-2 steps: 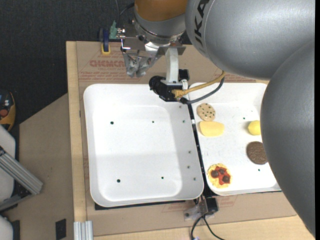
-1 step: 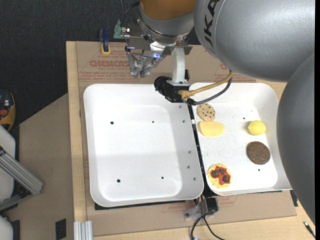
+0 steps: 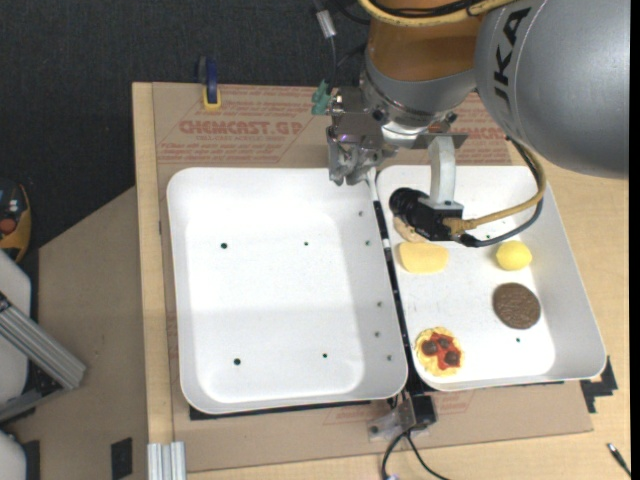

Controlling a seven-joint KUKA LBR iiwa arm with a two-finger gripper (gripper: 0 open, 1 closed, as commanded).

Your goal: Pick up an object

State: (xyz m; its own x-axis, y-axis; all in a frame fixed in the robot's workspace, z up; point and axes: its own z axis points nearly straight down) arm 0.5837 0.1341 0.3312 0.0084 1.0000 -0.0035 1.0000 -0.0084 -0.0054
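in right bin (image 3: 470, 303), brown disc (image 3: 517, 305) judged light, stiff, flat; best taken across rim. gripper (image 3: 347, 171) opening cannot be told.

the hand (image 3: 350, 166) hangs at the far rim of the left bin (image 3: 270, 298), beside the right bin (image 3: 470, 308). the right bin holds a pale yellow wedge (image 3: 423, 258), a yellow ball (image 3: 514, 256), a brown disc (image 3: 517, 305) and a small toy pizza (image 3: 440, 351).
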